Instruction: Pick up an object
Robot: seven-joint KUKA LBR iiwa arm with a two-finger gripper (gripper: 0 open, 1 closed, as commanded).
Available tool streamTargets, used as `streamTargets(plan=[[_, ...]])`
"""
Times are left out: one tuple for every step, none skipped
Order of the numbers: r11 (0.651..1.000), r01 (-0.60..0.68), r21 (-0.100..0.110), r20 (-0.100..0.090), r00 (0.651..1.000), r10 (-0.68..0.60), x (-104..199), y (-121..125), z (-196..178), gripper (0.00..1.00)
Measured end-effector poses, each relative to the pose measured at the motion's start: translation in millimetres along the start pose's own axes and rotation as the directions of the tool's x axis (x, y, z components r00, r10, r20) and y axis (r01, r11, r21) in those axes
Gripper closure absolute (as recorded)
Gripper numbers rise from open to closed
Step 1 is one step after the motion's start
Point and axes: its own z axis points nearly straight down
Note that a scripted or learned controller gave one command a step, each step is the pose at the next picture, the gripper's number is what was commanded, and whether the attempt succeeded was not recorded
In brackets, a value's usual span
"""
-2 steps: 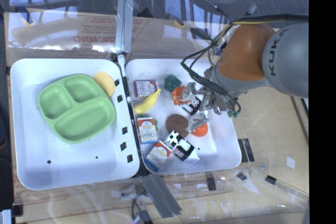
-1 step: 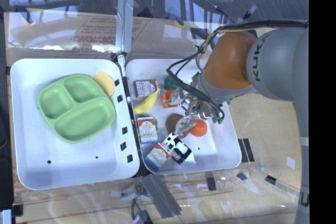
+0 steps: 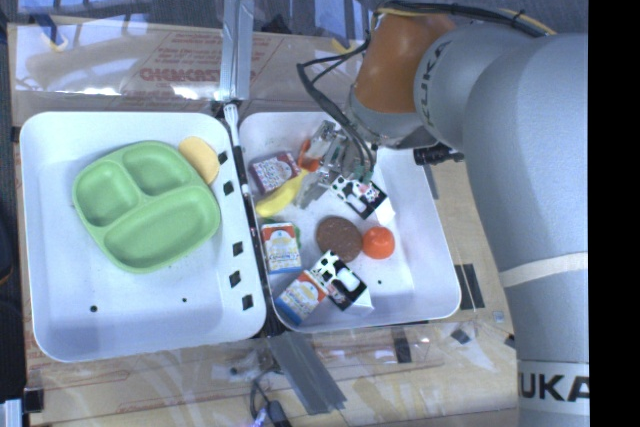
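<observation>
Both white bins look like smooth, slightly glossy moulded plastic, and the green divided plate well to the left of the fingers has a matt, faintly speckled plastic finish. The fingers themselves look like bare grey metal with a dull sheen, while the arm to their right is smooth satin-grey casing with a glossy orange band above the wrist. Just below the fingers the small cartons look like printed, lightly glossy card, the brown disc looks matt, and the orange ball shines like smooth plastic.
</observation>
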Motion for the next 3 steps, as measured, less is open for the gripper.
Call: streamTargets(plan=[[1.0, 0.008, -0.002, 0.026, 1.0, -0.008, -4.5, 3.1, -13.2, 1.0], [0.982, -0.186, -0.015, 0.027, 0.982, 0.186, 36.9, 19.7, -1.9, 1.0], [0.98, -0.198, -0.017, 0.038, 0.979, 0.199, 19.7, -25.8, -190.1, 1.0]])
